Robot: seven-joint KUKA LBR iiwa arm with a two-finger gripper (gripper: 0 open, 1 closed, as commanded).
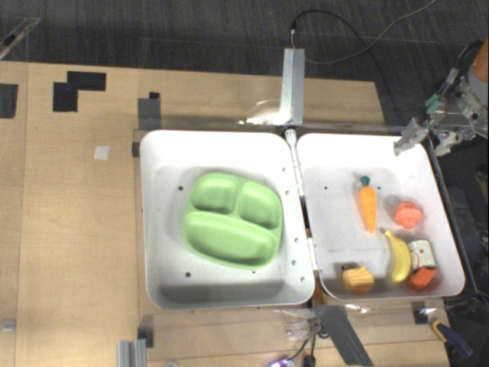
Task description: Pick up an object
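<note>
Banana (396,256) lies well below end effector (419,134).

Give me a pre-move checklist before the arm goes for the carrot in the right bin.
1. Carrot lies alone on the right bin floor, apart from other items: ok.
2. Room around carrot for the tool: ok; pink item and banana sit clear of it.
3. Tool over the carrot: not ok; it is at the bin's far right corner.
4. Tool's finger state: cannot tell.
5. Green divided tray in the left bin is out of the path: ok.
</note>
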